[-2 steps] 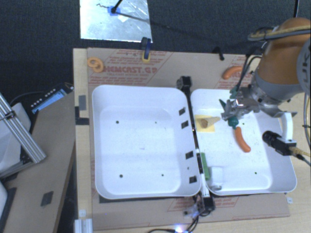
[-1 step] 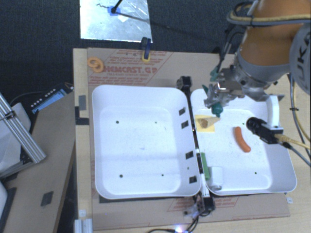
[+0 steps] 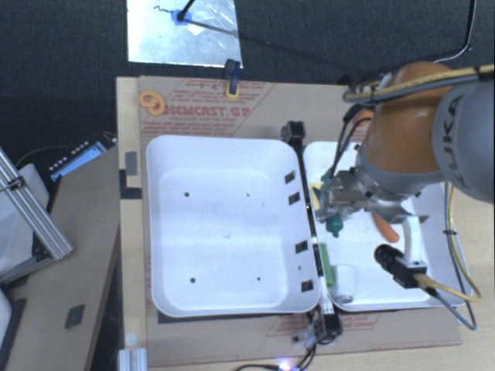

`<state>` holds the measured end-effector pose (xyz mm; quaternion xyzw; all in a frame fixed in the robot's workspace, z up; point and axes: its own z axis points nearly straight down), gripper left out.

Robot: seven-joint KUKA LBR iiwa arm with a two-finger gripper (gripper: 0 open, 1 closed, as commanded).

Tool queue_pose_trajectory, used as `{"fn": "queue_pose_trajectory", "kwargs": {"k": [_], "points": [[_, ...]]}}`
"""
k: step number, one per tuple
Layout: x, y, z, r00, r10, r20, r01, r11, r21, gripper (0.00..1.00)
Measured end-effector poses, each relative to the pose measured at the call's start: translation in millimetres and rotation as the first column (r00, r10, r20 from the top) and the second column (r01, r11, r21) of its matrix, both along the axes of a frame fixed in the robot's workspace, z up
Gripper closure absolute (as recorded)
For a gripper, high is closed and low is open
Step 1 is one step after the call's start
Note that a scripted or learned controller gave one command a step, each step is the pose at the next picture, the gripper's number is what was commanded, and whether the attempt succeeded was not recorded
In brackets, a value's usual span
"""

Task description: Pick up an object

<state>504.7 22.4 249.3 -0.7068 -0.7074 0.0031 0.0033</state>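
Gripper [image 3: 334, 204] hangs low in the right bin [image 3: 363, 284], directly above a teal object [image 3: 335, 225]. I cannot tell its finger state. An orange object [image 3: 386, 228] lies just right.

Two shallow white plastic bins [image 3: 224, 230], smooth, faintly glossy. Tan cardboard sheet [image 3: 201, 107] beneath them, matt, printed red. Crinkled silvery foil square [image 3: 184, 20], shiny. Dark floor covering [image 3: 62, 60], matt, cloth-like. Arm's orange band [image 3: 402, 122] smooth with soft sheen; grey shell [image 3: 468, 141] satin.
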Motion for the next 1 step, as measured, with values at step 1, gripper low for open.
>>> {"fn": "queue_pose_trajectory", "kwargs": {"k": [1], "points": [[82.1,84.3,-3.3,1.000,0.010,0.016,-0.010,1.000,0.000,1.00]]}}
